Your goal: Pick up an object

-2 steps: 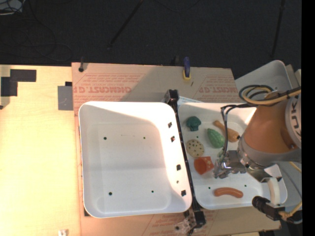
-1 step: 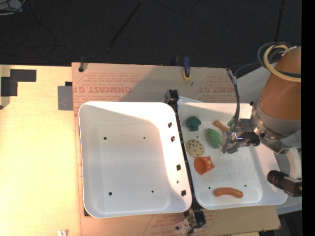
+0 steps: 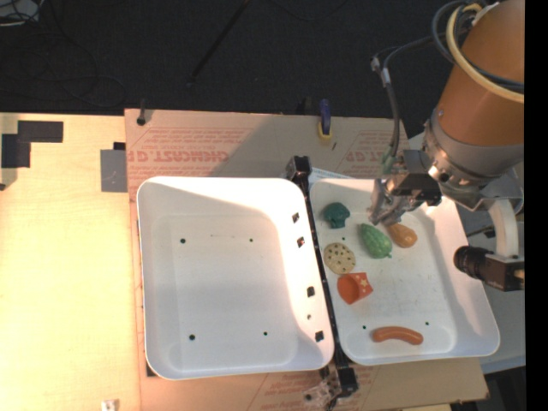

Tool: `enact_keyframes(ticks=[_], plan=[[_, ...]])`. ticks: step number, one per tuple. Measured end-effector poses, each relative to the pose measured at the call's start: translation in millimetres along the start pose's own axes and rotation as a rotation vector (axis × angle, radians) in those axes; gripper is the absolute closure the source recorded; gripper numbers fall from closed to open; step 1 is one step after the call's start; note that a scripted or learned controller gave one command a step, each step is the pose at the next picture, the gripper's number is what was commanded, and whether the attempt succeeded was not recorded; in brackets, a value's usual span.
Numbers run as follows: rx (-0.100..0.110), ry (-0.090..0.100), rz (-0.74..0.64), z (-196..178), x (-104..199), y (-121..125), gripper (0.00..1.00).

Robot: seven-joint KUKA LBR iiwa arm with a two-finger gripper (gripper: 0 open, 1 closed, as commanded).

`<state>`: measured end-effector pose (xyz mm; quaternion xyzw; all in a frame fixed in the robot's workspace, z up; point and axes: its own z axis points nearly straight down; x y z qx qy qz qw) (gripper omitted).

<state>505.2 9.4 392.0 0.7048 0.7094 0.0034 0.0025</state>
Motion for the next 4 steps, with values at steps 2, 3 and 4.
enact_keyframes(ticks=[2,3,4], plan=[[-0.004,0.000,0.001,5,-15,10,1.00],[0.020,-0.002,0.012,90,-64,-18,1.00],[0.001,-0.001,0.001,12,-23,26,1.00]])
